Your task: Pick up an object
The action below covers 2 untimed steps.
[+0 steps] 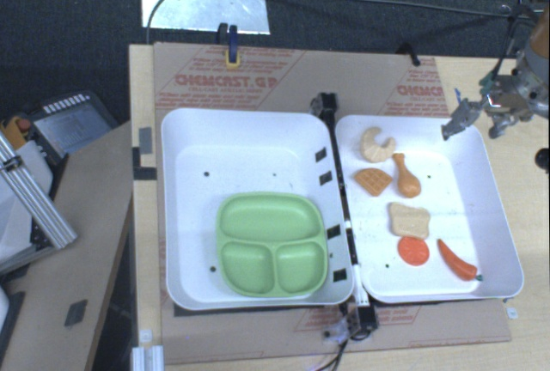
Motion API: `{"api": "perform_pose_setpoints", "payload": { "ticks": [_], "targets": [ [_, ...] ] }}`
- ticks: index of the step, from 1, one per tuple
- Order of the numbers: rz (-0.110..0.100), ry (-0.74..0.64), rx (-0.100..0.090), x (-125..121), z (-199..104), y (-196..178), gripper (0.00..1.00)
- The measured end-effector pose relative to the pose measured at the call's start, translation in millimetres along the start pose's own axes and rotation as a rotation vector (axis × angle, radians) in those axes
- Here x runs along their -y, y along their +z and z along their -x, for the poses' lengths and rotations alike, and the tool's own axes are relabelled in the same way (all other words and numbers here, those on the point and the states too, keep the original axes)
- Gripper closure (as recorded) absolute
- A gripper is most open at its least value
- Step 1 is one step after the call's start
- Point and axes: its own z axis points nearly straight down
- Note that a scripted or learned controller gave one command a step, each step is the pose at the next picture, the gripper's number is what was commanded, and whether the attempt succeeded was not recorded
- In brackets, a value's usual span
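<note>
The right bin [481, 189] holds several toy foods: a tan croissant [375, 143], a drumstick [406, 176], a waffle [373, 181], a bread slice [409, 220], a red tomato slice [413, 252] and a red chili pepper [457, 260]. My gripper [478, 121] hangs at the far right, above the bin's back right corner, well apart from the foods. Its fingers [455, 123] are spread with nothing between them.
The left bin [185, 180] carries a green three-compartment plate [271, 242]. A black divider with clips [337, 189] runs between the bins. Cardboard [258, 77] lies under both. A grey device [73, 124] and a metal rail [34, 202] stand at the left.
</note>
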Motion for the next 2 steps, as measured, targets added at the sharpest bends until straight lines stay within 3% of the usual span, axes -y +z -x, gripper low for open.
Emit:
{"api": "perform_pose_setpoints", "payload": {
  "ticks": [1, 2],
  "targets": [
    [0.011, -0.003, 0.002, -1.9, -0.5, -6.5, 0.00],
    [0.008, -0.001, 0.002, -3.8, -0.7, 34.9, 0.00]
  ]
}}
